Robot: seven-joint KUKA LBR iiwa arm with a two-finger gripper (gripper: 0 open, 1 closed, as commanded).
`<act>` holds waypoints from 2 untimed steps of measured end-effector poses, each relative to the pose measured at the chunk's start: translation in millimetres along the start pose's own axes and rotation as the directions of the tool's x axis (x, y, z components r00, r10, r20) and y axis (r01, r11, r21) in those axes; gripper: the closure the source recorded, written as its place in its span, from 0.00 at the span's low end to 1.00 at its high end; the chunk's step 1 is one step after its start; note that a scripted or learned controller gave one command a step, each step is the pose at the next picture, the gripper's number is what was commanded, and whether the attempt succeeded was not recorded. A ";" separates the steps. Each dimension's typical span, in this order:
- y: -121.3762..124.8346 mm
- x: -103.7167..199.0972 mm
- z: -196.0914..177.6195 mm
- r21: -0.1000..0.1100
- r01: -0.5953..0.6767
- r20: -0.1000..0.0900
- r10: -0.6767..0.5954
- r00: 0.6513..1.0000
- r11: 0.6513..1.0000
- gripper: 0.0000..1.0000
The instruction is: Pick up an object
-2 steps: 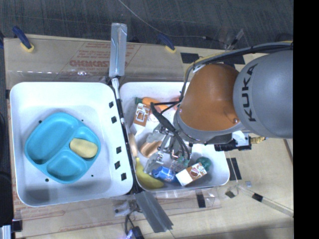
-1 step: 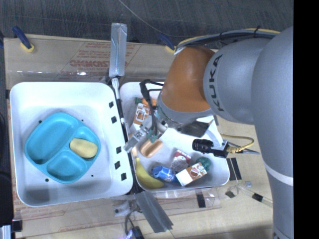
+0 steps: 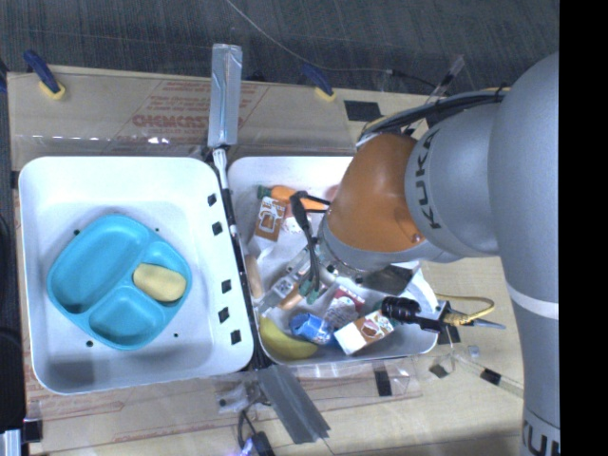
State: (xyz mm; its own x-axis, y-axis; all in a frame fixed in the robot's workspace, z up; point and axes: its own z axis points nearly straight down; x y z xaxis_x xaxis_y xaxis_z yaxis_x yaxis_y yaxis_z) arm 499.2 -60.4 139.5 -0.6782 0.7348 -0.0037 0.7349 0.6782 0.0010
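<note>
Robotics lab: KUKA arm [image 3: 475, 188], clamped bench [image 3: 171, 103].

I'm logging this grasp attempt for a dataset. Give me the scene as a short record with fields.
left bin: blue divided tray with a yellow potato-like item in one compartment
right bin: cluttered; banana, small printed carton, brown packet, other small items
arm: reaches over the right bin, orange band above the clutter
jaws: state not discernible
held object: none seen
</note>
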 end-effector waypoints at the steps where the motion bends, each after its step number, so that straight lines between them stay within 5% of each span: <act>1: -62.7 -36.9 -77.1 -0.001 0.204 0.002 -0.204 0.979 0.979 0.00; 2: -35.0 -7.5 32.0 -0.002 0.031 -0.001 -0.031 1.000 1.000 0.00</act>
State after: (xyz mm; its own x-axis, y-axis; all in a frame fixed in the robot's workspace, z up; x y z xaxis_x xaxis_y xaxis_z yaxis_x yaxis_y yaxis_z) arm 478.6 -89.7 107.5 -0.7010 0.7132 -0.0022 0.7132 0.7010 0.0033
